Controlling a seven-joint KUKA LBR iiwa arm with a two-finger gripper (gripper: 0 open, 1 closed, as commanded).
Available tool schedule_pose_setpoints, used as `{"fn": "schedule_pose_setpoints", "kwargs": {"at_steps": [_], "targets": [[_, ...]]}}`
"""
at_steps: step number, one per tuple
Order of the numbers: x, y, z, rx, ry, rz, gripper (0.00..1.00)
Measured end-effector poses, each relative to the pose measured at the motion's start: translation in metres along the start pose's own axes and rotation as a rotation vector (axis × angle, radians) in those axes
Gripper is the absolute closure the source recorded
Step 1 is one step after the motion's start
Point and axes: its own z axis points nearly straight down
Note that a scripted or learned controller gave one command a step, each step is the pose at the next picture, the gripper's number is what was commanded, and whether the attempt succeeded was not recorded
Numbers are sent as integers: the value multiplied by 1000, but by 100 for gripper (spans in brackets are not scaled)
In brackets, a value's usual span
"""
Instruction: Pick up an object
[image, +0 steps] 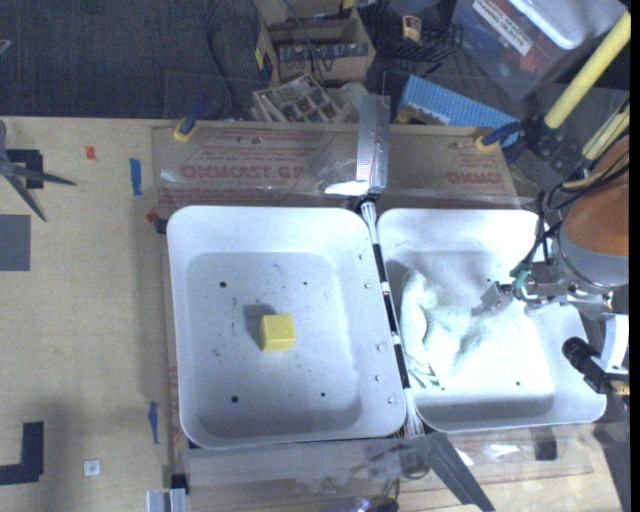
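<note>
Nearest edge of the surface (80, 330): pale wood showing, with a blue clip (153, 421) lying just left of the left bin's lower corner.

Left bin (200, 235): white, shallow, sitting square on the surface. A yellow block (278, 332) is resting on the bin floor, a little left of centre, casting a dark shadow up and to its left. Nothing is touching it. Small dark specks are dotting the floor around it.

Right bin (455, 225): butting against the left bin along a shared rim. A white crumpled object (432, 322), soft-looking and hard to separate from the bin's own white, is lying against the left side of this bin's floor.

The gripper (492, 300) is reaching in from the right over the right bin, its tip sitting at the right edge of the white crumpled object, near or touching it; contact cannot be made out. Whether the fingers are open or closed cannot be told at this slant. The yellow block is lying well apart from it, in the other bin.

Behind the gripper, the grey arm (597, 262) with its orange band (600, 215) is hanging over the right bin's outer rim.

Far side: a clear sheet with red lettering (260, 165) is lying flat behind both bins, a yellow clamp (184, 128) sitting at its left corner.
</note>
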Motion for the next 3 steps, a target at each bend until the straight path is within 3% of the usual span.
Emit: {"fn": "schedule_pose_setpoints", "kwargs": {"at_steps": [3], "targets": [[0,0,0,0,0,0,0]]}}
